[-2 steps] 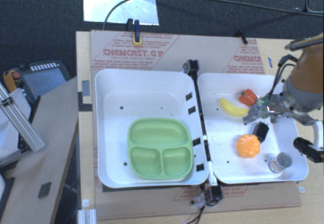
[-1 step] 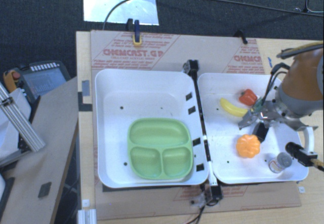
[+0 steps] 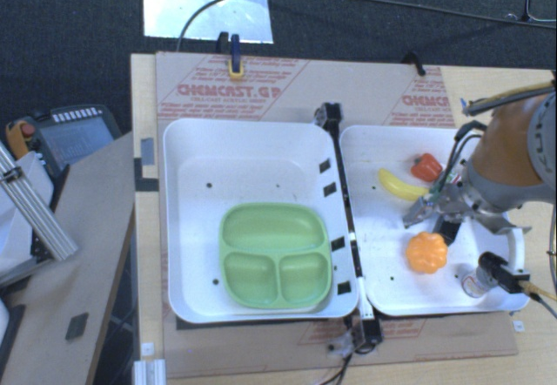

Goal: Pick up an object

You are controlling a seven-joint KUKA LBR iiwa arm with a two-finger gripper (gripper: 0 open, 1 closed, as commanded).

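I have the gripper (image 3: pixel 432 216) low in the right bin (image 3: pixel 376 287), above the orange (image 3: pixel 426 253) and just below the banana (image 3: pixel 399 186). The jaws look spread, with nothing between them. A red piece (image 3: pixel 426 166) lies just beyond the banana. The left bin (image 3: pixel 191 200) holds a green tray (image 3: pixel 275 254). My read: nothing is picked yet, and all objects rest on the bin floor. Left to do: close on one item, probably the orange or banana, then lift clear.
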